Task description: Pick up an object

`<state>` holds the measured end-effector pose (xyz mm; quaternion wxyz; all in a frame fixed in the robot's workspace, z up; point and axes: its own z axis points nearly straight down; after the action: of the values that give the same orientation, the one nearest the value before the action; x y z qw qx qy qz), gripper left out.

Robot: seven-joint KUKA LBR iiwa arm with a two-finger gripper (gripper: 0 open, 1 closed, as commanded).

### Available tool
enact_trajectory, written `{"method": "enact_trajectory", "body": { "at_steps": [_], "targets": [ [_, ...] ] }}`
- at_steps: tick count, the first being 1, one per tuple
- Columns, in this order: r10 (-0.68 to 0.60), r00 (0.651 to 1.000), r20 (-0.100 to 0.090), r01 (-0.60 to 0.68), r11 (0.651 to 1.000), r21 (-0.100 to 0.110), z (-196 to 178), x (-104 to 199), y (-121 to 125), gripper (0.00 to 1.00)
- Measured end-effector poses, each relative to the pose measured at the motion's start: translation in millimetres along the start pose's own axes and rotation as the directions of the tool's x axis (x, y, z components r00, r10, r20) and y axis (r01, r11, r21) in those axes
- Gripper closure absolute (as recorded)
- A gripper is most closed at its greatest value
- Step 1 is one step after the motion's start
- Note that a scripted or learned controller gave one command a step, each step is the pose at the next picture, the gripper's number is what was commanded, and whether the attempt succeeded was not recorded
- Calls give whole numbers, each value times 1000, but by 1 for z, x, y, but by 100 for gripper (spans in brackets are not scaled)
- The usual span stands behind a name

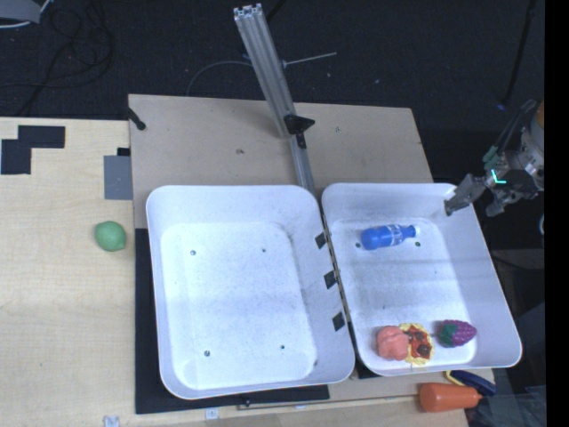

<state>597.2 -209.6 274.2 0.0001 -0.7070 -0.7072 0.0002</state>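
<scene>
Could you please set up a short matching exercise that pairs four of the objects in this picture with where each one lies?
Things:
1. blue bottle
2. green ball
3. purple toy
4. orange object

Places:
A. on the bench, left of both bins
B. upper part of the right bin
C. outside the right bin, by its near edge
D. near corner of the right bin

Pairs: 1-B, 2-A, 3-D, 4-C

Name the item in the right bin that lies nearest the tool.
The blue bottle, lying on its side in the upper part of the right bin. The orange-pink toy and purple toy sit along the bin's near edge, farther from the tool.
</scene>
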Motion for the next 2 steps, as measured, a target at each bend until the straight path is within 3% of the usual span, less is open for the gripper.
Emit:
{"method": "enact_trajectory", "body": {
  "at_steps": [1, 2],
  "targets": [
    [0, 1000, 0, 0, 1000, 0, 0, 0, 0, 0],
    [0, 1000, -1, 0, 1000, 4, 45, 6, 3, 0]
  ]
}}
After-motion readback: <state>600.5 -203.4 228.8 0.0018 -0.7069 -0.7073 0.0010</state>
